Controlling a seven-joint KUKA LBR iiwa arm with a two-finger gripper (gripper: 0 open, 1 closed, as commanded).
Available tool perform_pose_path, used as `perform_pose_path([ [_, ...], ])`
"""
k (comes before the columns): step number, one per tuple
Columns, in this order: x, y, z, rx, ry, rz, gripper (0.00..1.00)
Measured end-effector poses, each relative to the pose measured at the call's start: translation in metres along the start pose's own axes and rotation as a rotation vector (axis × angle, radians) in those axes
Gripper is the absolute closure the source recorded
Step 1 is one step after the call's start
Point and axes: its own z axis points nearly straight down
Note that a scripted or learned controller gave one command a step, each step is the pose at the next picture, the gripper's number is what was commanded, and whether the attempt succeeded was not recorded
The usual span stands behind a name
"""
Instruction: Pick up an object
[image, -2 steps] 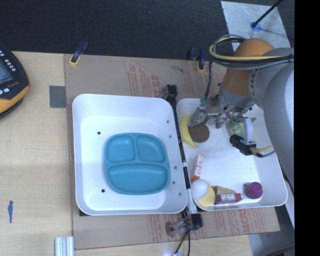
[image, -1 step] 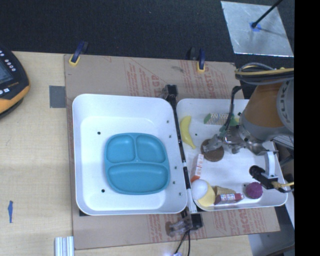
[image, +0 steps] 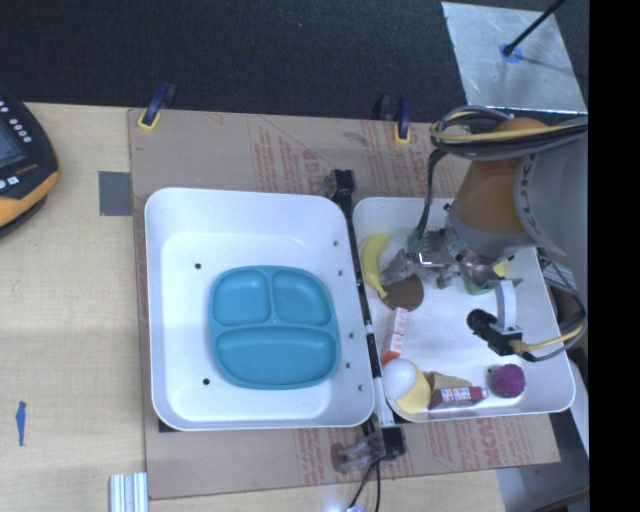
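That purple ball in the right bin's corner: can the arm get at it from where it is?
Probably yes. The purple ball lies uncovered near the right bin's front corner, apart from the snack bar beside it, and the arm already hangs over that bin. The bin wall close by might crowd a grasp.

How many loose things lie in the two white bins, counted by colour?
Blue: 1, the blue divided plastic plate
Yellow: 1, the yellow banana
Brown: 1, the brown round piece
Purple: 1, the purple round fruit
White: 1, the white egg-shaped ball
Total: 5 that I can tell apart
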Motion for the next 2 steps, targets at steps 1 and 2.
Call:
perform_pose_path([
  [1,0.001,-0.016,0.0,0.001,0.0,0.006,0.0],
  [2,0.0,-0.015,-0.011,0.002,0.0,0.005,1.0],
])
